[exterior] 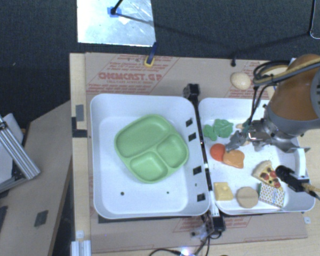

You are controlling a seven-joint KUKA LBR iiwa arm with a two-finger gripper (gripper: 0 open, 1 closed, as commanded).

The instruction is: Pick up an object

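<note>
My gripper [238, 141] hangs low over the right bin [296, 209], reaching in from the right. Its tip is just above an orange toy piece [234, 159] and a red tomato [217, 152], which lie side by side. A green leafy toy [219, 128] lies just to the gripper's upper left. Nothing shows as held. Nearer the front of the bin lie a pizza slice [265, 172], a yellow cheese cube [222, 191], a round tan biscuit [247, 197] and a patterned square [271, 195].
The left bin [104, 196] holds a green divided plate [151, 148]. A pale egg-shaped thing [240, 80] rests on the bench behind the right bin. A black divider [200, 143] runs between the bins.
</note>
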